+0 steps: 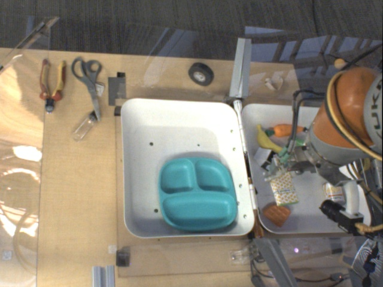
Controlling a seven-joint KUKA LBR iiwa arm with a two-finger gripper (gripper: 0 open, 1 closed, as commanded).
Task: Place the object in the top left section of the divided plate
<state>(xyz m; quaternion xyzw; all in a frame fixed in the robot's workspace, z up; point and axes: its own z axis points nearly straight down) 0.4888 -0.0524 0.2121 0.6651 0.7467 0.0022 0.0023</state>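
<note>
Over at the desk's (78, 220) far left edge there's a pair of red-handled pliers (50, 84) and grey-handled scissors (90, 82) lying flat, with a black roll of tape (201, 73) further along the back edge. The left white bin (137, 160) holds the teal divided plastic plate (197, 193), sitting toward the bin's front edge, all three sections bare. In the right white bin (299, 217) there's a yellow banana-shaped toy (267, 139) near the back edge, an orange carrot-like piece (286, 129) beside it, a patterned card packet (283, 188) mid-bin and a round reddish-brown object (277, 213) at the front edge. The claw (282, 160) hangs low over that clutter just behind the packet; honestly can't tell if it's clenched or released.
</note>
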